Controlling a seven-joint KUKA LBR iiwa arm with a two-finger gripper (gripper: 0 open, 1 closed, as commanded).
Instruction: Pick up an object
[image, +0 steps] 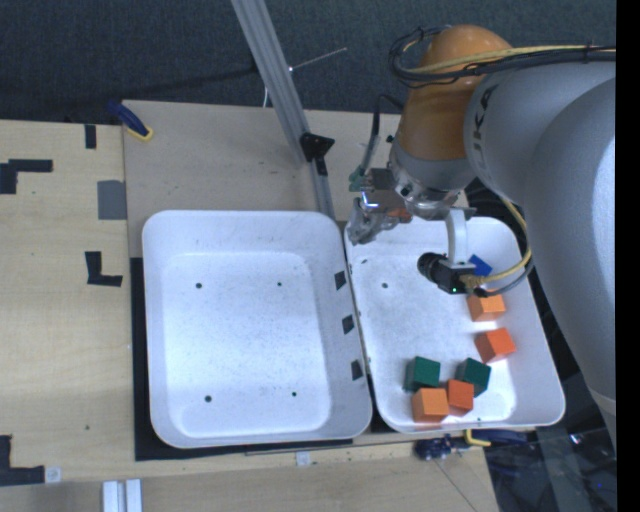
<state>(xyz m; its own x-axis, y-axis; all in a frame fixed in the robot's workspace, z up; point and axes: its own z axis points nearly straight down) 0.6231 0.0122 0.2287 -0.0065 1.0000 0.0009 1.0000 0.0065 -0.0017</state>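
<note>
The grey two-finger gripper (368, 222) hung at the far-left corner of the right shallow white bin (400, 300), nothing seen in it; its state I couldn't tell. The small orange and green blocks (445, 385) lay untouched near the bin's front edge, so the pick remained undone.

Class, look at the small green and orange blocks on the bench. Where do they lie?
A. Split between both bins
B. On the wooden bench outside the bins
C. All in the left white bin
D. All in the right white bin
D: the small green blocks and orange blocks all sit inside the right shallow white bin.
</note>
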